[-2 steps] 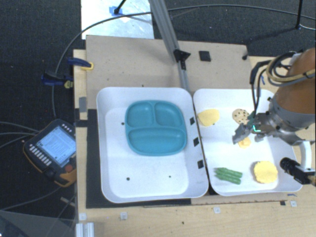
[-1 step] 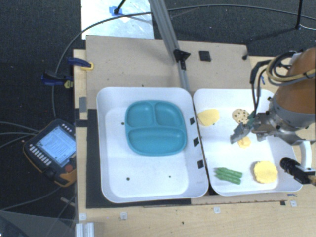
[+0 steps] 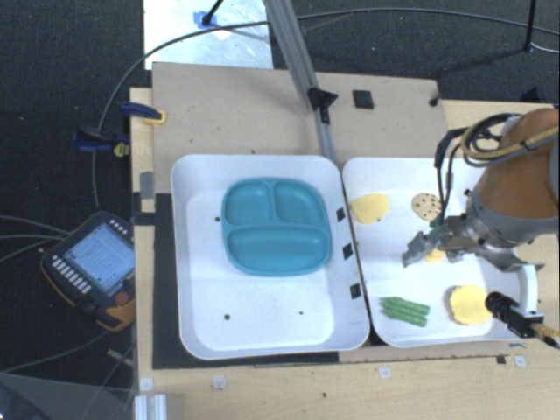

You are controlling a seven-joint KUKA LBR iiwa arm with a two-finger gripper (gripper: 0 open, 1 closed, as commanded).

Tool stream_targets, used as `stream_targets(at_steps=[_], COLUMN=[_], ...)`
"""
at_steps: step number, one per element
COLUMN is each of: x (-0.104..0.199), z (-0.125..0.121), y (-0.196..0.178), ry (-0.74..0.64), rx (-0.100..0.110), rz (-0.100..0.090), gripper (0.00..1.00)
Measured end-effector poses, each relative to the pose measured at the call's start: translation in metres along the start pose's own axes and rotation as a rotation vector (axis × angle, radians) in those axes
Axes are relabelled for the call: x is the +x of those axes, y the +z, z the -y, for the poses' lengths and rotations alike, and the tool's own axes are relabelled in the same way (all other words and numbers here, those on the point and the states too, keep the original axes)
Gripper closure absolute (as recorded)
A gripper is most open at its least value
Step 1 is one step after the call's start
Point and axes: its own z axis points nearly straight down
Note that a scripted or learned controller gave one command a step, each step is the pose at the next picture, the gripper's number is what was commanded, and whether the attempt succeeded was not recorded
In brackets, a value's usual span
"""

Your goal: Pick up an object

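My gripper (image 3: 422,248) hangs over the middle of the right bin (image 3: 385,252), reaching in from the right under the orange wrist band. A small yellow-green piece (image 3: 435,255) shows right by its tip; whether it is held I cannot tell. In the same bin lie a pale yellow piece (image 3: 369,206) at the back left, a round perforated cracker (image 3: 426,205) behind the gripper, a green bean bundle (image 3: 404,310) at the front, and a round yellow piece (image 3: 468,304) at the front right.
The left bin (image 3: 201,313) holds a blue divided plate (image 3: 276,226). A grey pole (image 3: 297,51) slants across the back of the bench. A teach pendant (image 3: 92,265) lies off the bench at the left. Cables loop around the arm.
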Motion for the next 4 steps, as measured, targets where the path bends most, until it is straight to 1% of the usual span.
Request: stream_targets(at_steps=[1, 2, 3, 4], x=[0.01, 0.009, 0.01, 0.014], z=[0.003, 0.0, -0.002, -0.003], y=[0.048, 0.093, 0.08, 0.037], ry=[-0.001, -0.001, -0.002, -0.004], rx=[0.001, -0.007, -0.015, -0.008], rz=[-0.001, 0.0, -0.001, 0.001], gripper=[0.0, 0.0, 1.0, 1.0])
